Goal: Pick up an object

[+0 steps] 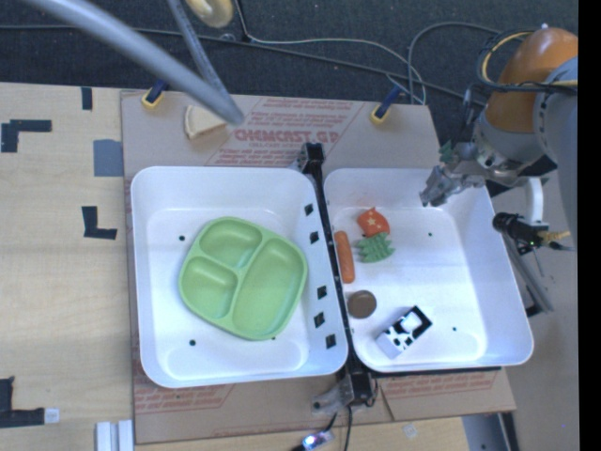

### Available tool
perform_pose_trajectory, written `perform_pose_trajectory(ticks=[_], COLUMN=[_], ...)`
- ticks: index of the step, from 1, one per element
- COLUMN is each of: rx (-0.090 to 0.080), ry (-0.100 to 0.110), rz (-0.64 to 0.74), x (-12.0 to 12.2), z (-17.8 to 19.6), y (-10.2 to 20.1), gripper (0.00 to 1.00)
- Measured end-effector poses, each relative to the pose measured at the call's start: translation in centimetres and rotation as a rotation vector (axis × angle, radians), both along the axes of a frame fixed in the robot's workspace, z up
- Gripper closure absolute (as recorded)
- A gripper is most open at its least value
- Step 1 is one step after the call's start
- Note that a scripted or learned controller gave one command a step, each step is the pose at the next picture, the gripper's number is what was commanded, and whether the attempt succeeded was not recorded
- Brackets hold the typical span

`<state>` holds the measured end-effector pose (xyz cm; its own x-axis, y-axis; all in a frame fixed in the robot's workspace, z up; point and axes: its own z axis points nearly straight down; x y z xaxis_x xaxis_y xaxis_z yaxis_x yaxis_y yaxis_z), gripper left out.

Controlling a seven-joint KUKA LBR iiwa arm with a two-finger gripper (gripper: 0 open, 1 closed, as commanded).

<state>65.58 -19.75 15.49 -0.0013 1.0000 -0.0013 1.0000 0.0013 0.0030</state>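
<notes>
Orange carrot [346, 256], red-and-green strawberry [374, 222], green leafy piece [375, 248], brown disc [362, 303], black-and-white block [404, 331], right bin [488, 280].

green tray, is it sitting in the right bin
No, the green tray lies in the left bin, while the right bin holds the small objects.

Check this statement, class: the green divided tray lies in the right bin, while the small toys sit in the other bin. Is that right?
Not quite. The camera view shows the green divided tray lying in the left bin, not the right one. The small toys, such as the orange carrot, sit in the other bin, as stated.
</notes>
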Motion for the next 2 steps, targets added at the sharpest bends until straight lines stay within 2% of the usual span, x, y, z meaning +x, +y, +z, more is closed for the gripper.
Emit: perform_pose_trajectory(ticks=[1, 2], rx=[0.0, -0.001], ry=[0.0, -0.003], rz=[-0.001, 0.0], x=[-0.9, -0.8], z=[5.2, 10.6], y=[0.0, 0.0], gripper=[1.0, 1.0])
